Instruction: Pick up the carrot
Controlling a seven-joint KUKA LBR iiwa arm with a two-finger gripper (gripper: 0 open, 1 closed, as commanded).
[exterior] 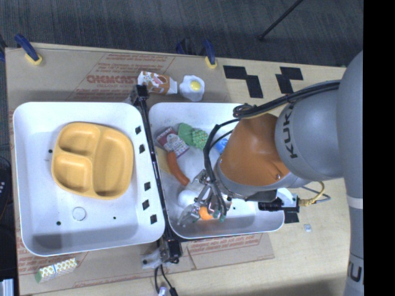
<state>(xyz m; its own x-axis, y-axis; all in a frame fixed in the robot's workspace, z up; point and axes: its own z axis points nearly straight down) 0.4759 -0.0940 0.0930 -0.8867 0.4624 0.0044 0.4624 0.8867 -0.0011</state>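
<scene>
The carrot (178, 168), a slim orange stick, lies slantwise in the right bin (271, 222) near its left wall. My gripper (207, 206) hangs low over the bin's front part, just right of and below the carrot's near end. A small orange bit (204, 214) shows at the gripper's tip; I cannot tell what it is or whether it is held. The arm's orange band (250, 153) hides much of the bin's right half.
Around the carrot lie a green item (192, 135), a red-and-white packet (174, 143), a white round item (187, 198) and a blue item (222, 143). The left bin (24, 184) holds a yellow divided tray (92, 159). A small bottle (157, 82) and a yellow-white item (192, 87) sit behind the bins.
</scene>
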